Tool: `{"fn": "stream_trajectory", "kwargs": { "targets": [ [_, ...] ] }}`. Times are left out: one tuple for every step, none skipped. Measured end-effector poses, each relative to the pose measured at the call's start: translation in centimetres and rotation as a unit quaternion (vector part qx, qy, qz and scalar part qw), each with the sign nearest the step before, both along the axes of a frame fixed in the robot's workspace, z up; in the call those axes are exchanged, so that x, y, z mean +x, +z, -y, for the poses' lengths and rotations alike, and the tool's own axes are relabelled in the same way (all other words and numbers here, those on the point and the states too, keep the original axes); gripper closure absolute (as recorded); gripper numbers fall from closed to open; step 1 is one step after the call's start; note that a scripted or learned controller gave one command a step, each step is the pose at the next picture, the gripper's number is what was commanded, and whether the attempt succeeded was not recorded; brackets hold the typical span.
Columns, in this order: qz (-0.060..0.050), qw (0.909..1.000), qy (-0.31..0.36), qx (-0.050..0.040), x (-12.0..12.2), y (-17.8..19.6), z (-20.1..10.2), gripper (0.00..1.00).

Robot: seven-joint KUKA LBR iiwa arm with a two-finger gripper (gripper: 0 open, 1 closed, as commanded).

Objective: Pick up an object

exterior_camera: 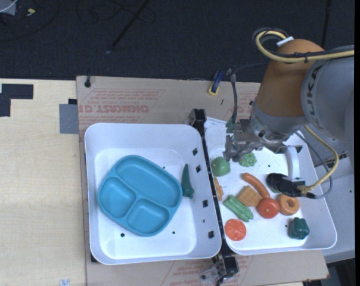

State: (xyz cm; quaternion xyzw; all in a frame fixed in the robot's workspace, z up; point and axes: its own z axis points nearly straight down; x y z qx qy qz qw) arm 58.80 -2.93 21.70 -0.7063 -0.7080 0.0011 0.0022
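Observation:
My gripper (236, 152) hangs over the back left part of the right bin (320, 238), reaching down from the grey and orange arm. Just below it lie a round green fruit (220, 166) and a small light green broccoli piece (248, 159). I see nothing held in the gripper. Further forward lie an orange carrot-like stick (255, 184), a tan waffle piece (249, 196), a green pea pod (237, 208), a red tomato (267, 208), a brown donut (288, 205), an orange-red round fruit (235, 229) and a dark green pepper (298, 227).
The left bin (108, 243) holds a blue divided plate (139, 194) and a dark green slim vegetable (186, 181) by its right wall. A black divider (205, 177) runs between the two bins. Cardboard lies under both.

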Motion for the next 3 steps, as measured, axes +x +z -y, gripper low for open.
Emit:
{"fn": "stream_trajectory", "kwargs": {
  "targets": [
    [0.001,1.0000,-0.001,-0.0006,0.0,0.8,0.4,1.00],
    [0.001,1.0000,-0.001,-0.0004,0.2,1.8,-0.7,1.00],
    [0.000,1.0000,-0.002,-0.0009,-0.6,0.7,-1.1,1.00]
  ]
}}
